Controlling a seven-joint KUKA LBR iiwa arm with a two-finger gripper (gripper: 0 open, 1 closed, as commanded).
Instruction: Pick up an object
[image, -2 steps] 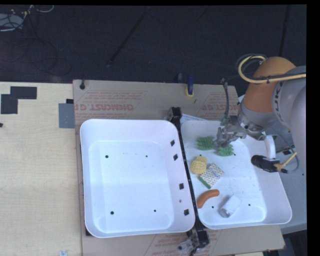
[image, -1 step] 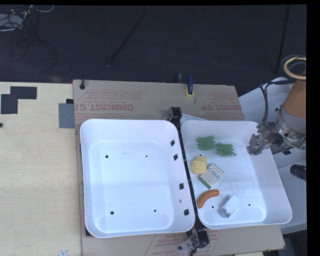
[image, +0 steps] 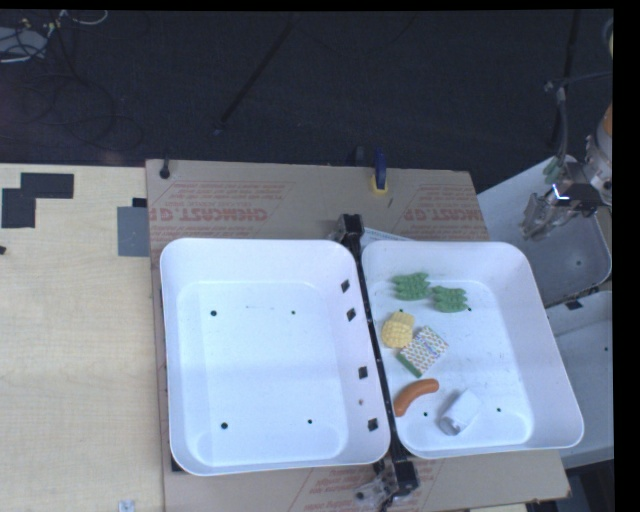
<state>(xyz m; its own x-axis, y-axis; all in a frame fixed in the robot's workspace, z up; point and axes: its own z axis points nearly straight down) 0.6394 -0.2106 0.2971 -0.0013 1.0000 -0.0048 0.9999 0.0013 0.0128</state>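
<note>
White bins, and your gripper (image: 545, 212) hangs well off to the right, outside them; grip state, I cannot tell. Nothing picked yet: the orange sausage (image: 415, 394) lies in the right bin (image: 545, 300), whole job ahead.

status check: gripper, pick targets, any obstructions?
Gripper parked outside the right bin, upper right, nothing seen in it. Targets in right bin: two green pieces, corn, orange sausage, white block. No obstruction over them.
</note>
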